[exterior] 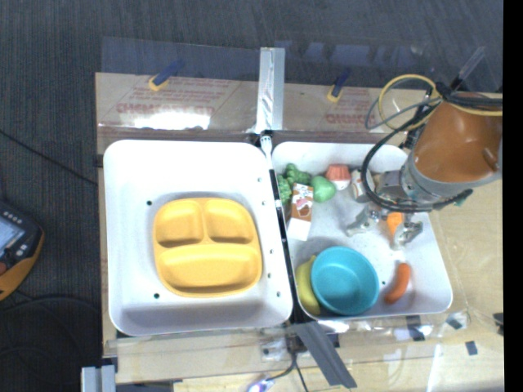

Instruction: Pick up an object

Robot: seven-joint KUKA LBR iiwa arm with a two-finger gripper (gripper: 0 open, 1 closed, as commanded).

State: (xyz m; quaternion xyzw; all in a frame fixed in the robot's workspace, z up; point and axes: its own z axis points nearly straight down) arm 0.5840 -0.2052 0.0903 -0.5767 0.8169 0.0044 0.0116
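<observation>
A: What is sitting nearest the camera, along the bottom of the view?

B: In the right bin (441, 288), a teal bowl (345, 279) is resting at the near wall, overlapping a yellow-green bowl (304, 288) that is peeking out on its left. Just beside it on the right, an orange, sausage-shaped toy (397, 283) is lying tilted against the bin floor.

A: And the left bin?

B: The left bin (131, 219) is holding a yellow divided tray (207, 245), lying flat near its middle, with two small compartments on the far side and one long one on the near side.

A: Where is the gripper working?

B: The gripper (386, 222) is hanging low over the middle of the right bin, below the orange band (458, 141) of the arm. Its fingers (362, 221) are standing spread, and a small orange piece (395, 221) is showing between them. Whether that piece is being pinched or just lying underneath, I cannot tell.

A: What is lying farther back?

B: A small carton with a red and white label (301, 203) is lying by the divider, a green toy (323, 189) is touching it, a cluster of green pieces (288, 178) is sitting near the far left corner, and a red and white item (338, 174) is resting just beyond. Black and yellow cables (392, 109) are looping over the far rim.
</observation>
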